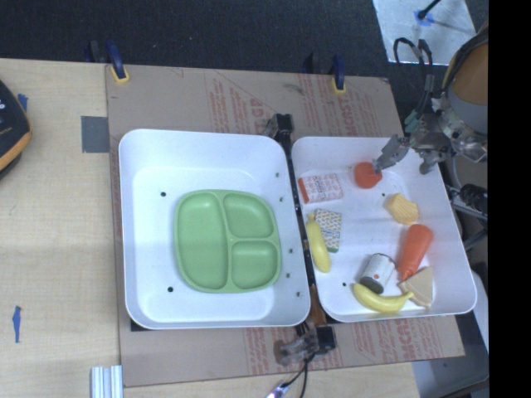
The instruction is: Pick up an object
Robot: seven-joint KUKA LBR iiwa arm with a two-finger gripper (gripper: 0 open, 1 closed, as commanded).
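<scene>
A brown cardboard sheet (249,106) holds two white bins. In the right bin (460,301), the robot's claw (406,152) hangs spread wide and empty, one finger tip just beside a small round red toy (366,175). The toy could roll away if bumped.

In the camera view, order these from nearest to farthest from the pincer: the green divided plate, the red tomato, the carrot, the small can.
From the pincer:
1. Red tomato, right bin, beside one fingertip.
2. Carrot, right bin, lower.
3. Small can, right bin, near the bottom.
4. Green divided plate, left bin.
</scene>
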